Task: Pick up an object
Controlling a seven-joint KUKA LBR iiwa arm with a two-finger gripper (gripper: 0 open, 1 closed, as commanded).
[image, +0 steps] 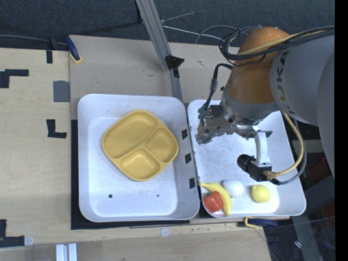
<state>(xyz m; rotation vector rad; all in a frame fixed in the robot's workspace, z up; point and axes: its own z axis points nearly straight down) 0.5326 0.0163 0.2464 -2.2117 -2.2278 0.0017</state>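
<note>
Pale wood makes up the worktop (32,145) we look down on, with two shallow white bins set side by side on it. In the right bin (288,203) we find the small things that could be picked: a yellow ball (261,193) near the front right corner, a white egg-like piece (234,187) just to its left, and a red piece (213,201) touching a yellow banana (222,194) at the front left corner. All four lie along the bin's front edge, close together.

Above them, over the back part of the same bin, we see the end effector (205,129) hanging near the left wall, well apart from the pieces. Nothing shows between its fingers; whether they are spread or pressed together we cannot tell. The grey arm (304,75) with its orange band (261,42) reaches in from the right.

The left bin (89,194) carries a yellow divided plate (140,144) with three compartments, lying flat near its middle. A grey metal bar (155,29) slants down from the back towards the gap between the bins.
</note>
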